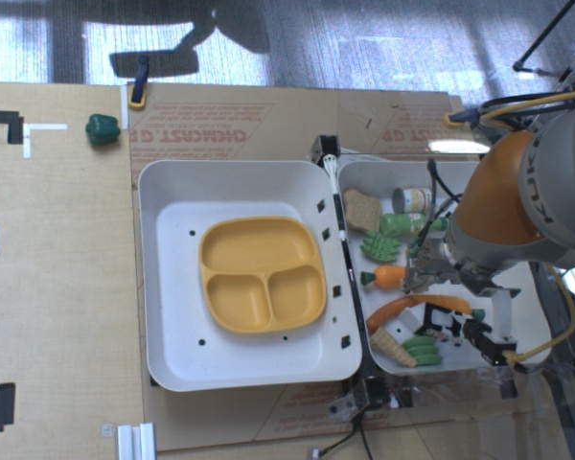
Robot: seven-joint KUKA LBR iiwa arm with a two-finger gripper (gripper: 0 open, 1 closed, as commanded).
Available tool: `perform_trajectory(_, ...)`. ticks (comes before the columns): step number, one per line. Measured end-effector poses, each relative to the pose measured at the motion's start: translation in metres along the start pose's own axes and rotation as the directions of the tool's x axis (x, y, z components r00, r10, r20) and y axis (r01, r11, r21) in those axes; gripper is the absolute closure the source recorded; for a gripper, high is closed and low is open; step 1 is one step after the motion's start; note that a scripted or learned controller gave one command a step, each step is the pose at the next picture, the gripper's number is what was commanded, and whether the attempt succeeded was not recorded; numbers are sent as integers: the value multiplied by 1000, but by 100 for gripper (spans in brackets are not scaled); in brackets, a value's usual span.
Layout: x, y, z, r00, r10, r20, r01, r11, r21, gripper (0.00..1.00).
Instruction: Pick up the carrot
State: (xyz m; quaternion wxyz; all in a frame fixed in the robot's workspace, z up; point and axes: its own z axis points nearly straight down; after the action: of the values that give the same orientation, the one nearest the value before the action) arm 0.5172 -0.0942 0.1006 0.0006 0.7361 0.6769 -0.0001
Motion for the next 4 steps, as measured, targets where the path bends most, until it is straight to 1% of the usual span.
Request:
perform_trajectory(1, 0, 0, 0, 1000, -1, 0, 1, 1000, 0, 0)
perform_trajectory(2, -1, 1, -9, 1000, 2, 1, -2, 1000, 0, 100)
perform_trajectory(3, -1, 1, -9, 1000, 2, 1, -2, 1000, 0, 0)
perform_trajectory(4, -62, -16, 9, 997, -79, 0, 79, 997, 0, 0)
